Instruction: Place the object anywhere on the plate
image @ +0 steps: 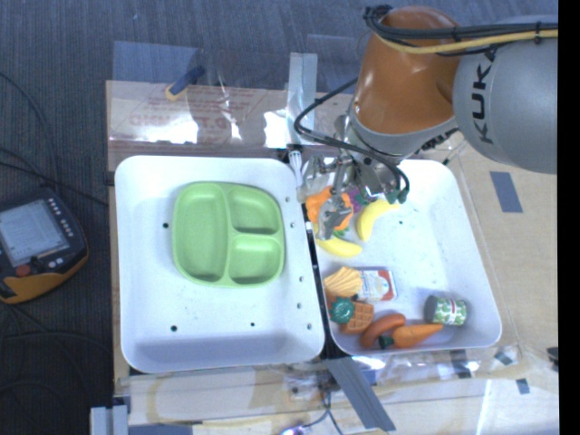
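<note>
green three-compartment plastic plate [227,234], smooth, rounded; curved yellow banana [372,216].

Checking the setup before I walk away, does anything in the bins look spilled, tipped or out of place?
Mostly tidy. The green plate sits flat in the left bin. In the right bin, the small can lies on its side, and toy food is heaped along the left wall under the gripper.

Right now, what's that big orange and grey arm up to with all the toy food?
The arm reaches in from the right and has its gripper down in the right bin, among a yellow banana and other toy food at the bin's upper left. Whether it has hold of anything can't be told from here. More pieces, including a carrot and a small can, lie along the near edge. The green plate sits in the left bin with nothing on it yet.
</note>
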You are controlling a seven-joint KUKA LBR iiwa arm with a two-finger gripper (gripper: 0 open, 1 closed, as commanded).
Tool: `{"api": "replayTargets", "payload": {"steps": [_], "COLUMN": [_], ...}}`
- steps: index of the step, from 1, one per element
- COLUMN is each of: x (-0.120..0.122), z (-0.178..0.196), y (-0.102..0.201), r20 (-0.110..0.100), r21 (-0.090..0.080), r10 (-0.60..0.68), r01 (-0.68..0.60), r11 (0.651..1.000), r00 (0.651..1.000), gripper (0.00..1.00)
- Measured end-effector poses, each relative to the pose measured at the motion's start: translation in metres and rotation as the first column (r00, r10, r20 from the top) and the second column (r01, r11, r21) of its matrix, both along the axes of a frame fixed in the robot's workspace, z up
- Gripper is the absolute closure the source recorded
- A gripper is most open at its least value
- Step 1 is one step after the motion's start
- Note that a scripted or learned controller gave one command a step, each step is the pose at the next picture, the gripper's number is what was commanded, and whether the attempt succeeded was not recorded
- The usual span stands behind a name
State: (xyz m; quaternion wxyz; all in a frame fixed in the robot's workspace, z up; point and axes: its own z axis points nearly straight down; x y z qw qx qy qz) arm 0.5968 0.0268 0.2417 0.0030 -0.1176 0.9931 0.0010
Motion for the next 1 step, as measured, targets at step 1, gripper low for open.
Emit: {"api": "replayTargets", "payload": {"steps": [1], "x": [-0.0915], "z": [0.041], "y": [0.0446], "r20": [-0.005], "r21": [-0.001], "r10": [-0.307], "r01": [0.307], "r11": [0.952], "r00": [0.952], "gripper": [1.0]}}
